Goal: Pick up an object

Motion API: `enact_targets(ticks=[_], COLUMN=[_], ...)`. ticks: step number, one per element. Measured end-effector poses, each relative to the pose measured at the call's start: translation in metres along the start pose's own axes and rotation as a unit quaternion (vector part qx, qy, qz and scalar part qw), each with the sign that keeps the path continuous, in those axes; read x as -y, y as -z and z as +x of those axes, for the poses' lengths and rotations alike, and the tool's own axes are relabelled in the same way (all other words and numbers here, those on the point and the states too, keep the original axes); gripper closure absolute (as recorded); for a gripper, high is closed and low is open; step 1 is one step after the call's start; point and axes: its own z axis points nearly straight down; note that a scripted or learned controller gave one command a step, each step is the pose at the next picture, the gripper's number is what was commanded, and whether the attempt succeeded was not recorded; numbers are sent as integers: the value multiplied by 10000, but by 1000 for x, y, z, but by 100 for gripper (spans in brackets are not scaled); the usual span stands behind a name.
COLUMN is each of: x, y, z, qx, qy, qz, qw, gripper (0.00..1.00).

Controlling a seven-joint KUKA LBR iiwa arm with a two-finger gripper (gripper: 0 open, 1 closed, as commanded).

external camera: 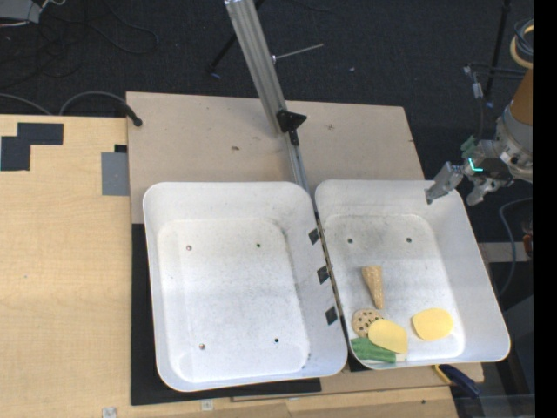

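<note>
The gripper sits at the right of the frame, poised above the upper right corner of the right bin. Its two fingers are spread apart with nothing between them.

All candidate objects lie in the right bin, clustered toward its lower edge. A tan cone-shaped piece rests near the bin's middle. Below it is a small brown disc with holes, touching a yellow oval piece. A green piece lies partly under that oval, at the bin's lower rim. A second yellow piece lies apart, toward the lower right.

The left bin adjoins the right one on the table.

Assessment: no pick has begun. The gripper is well apart from the cluster, probably parked clear of the bin so the camera sees the objects unobstructed. The isolated yellow piece looks easiest to take cleanly.
</note>
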Motion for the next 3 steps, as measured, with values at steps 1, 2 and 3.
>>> enact_targets(ticks=[1, 2, 3], x=[-1, -10, -7], y=[3, -51, -102], z=[0, -2, 8], qx=[8, 2, -4], qy=[17, 23, 15], qz=[-18, -1, 3], qw=[10000, 10000, 10000], gripper=[0, 0, 0])
